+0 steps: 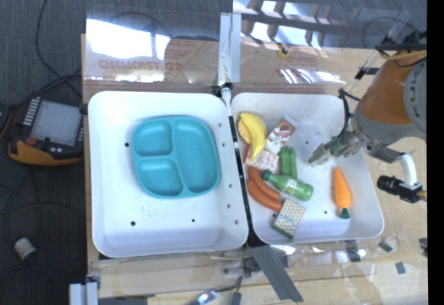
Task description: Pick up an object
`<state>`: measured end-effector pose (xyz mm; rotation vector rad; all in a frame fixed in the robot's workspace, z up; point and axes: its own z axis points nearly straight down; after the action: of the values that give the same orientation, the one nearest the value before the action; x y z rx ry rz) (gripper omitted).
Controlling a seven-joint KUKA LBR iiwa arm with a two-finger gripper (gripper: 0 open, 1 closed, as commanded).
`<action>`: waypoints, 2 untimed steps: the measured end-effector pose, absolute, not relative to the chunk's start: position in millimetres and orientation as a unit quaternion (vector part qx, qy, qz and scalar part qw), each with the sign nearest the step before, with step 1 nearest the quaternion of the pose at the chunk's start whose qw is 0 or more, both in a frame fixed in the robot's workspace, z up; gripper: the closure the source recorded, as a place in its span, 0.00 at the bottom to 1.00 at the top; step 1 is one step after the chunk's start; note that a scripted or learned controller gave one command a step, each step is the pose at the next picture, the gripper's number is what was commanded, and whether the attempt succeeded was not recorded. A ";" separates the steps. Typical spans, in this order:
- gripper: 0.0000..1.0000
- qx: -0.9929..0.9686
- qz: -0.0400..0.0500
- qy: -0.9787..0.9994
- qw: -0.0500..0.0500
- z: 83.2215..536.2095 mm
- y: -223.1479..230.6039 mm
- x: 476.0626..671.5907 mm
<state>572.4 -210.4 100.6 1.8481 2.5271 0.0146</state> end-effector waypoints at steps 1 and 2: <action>0.00 0.590 0.005 0.807 0.005 100.5 -210.5 572.2; 0.00 0.524 0.006 0.852 0.009 91.9 -217.7 530.2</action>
<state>530.2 -217.7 91.9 1.6365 2.6616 0.0178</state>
